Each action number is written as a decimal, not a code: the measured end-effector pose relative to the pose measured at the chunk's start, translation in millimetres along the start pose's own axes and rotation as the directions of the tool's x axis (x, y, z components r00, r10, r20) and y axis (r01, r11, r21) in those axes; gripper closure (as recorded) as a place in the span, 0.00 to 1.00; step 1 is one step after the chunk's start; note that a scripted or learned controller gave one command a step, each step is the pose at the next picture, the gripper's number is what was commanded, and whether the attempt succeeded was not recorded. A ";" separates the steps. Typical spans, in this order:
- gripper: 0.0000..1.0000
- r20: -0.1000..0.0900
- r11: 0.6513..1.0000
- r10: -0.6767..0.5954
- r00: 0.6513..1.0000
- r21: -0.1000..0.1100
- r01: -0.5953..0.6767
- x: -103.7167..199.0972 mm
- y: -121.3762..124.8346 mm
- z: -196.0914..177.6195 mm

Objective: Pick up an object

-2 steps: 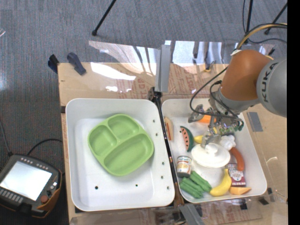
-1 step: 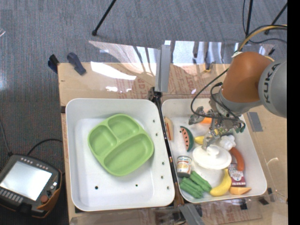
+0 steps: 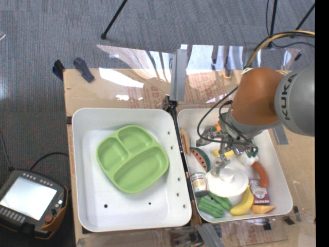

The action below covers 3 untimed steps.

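My gripper (image 3: 224, 156) hangs low over the middle of the right bin (image 3: 284, 181), under the orange wrist band. It is just above a white lidded pot (image 3: 227, 182) and a small yellow piece (image 3: 226, 152). Around it lie a watermelon slice (image 3: 201, 158), a small can (image 3: 198, 183), a banana (image 3: 244, 201), a green vegetable (image 3: 214, 206), a red sausage (image 3: 260, 173), a red packet (image 3: 256, 190) and an orange wedge (image 3: 263, 208). I see nothing clearly held by the gripper.
The left bin (image 3: 85, 133) holds a green divided plate (image 3: 132, 158). A thin tan stick (image 3: 184, 138) lies along the right bin's left wall. A tablet controller (image 3: 28, 199) sits on the floor at lower left. A tripod leg (image 3: 115, 14) crosses the carpet behind.
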<state>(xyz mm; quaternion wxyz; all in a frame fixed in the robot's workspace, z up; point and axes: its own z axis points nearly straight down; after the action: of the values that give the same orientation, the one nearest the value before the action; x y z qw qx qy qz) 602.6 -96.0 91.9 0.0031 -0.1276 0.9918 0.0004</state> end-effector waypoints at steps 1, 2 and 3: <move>0.00 0.001 0.987 -0.163 0.987 0.000 0.163 -38.9 -26.0 1.5; 0.00 0.001 0.977 -0.212 0.977 0.001 0.212 -39.6 -23.9 1.5; 0.00 -0.002 0.965 -0.261 0.965 0.001 0.261 -41.4 -12.6 1.8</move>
<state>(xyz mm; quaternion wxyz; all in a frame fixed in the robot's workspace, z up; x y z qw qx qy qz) 645.9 -97.6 90.3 0.0023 -0.2571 0.9664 -0.0005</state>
